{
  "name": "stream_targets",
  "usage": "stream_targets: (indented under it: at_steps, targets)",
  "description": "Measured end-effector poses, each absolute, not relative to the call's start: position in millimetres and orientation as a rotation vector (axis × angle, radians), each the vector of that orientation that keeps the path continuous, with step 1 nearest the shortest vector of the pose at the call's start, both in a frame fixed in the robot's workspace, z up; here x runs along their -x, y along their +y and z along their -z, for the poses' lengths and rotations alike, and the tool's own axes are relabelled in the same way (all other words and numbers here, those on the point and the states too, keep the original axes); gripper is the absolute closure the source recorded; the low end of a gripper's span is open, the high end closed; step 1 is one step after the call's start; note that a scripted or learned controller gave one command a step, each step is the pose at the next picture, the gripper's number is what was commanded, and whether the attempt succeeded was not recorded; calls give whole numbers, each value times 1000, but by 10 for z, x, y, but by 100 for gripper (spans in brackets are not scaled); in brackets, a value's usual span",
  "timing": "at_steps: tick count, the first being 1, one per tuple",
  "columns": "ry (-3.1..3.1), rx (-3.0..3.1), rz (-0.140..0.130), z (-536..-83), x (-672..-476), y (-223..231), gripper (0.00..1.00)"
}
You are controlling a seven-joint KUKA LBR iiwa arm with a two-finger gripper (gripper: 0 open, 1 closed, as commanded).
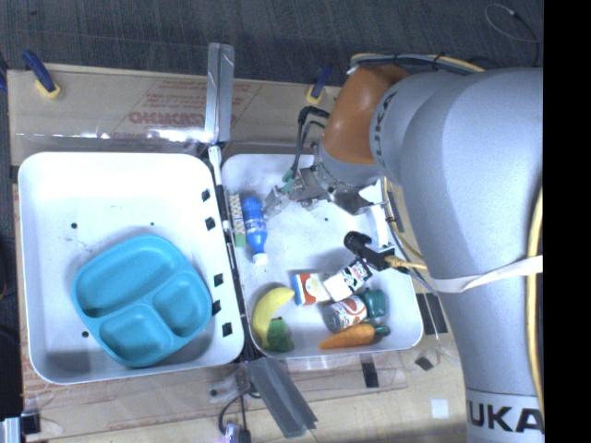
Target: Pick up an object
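The table (111,95) is a light wooden board with faint red printing along its far side. Two shallow white bins sit directly on it, side by side and touching along their inner walls. The left bin (42,247) fills the left part of the board; the right bin (406,335) lies beside it. A grey metal bar (220,90) stands at the far end of the seam between them, and blue clamps (42,74) grip the table's far edge.

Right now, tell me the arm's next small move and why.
Probably a short slide toward the blue bottle, then down. The gripper hangs near the back of the right bin with nothing visibly in it, and the bottle lies just beside it along the bin's left wall, apart from the banana.
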State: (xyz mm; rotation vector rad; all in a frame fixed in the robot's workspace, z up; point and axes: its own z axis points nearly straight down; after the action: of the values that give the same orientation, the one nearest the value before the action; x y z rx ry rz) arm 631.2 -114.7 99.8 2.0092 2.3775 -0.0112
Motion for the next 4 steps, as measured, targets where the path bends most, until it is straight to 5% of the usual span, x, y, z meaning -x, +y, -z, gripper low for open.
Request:
stream_targets:
  at_steps: [1, 2, 3, 4]
  targets:
    - [2666, -1621, 24, -990, -6570, -1206, 0]
    - [2532, -1814, 13, -996, -6321, -1176, 0]
    - [2691, -1558, 19, -1017, -6354, -1175, 0]
    - [2786, -1398, 26, -990, -6018, -1186, 0]
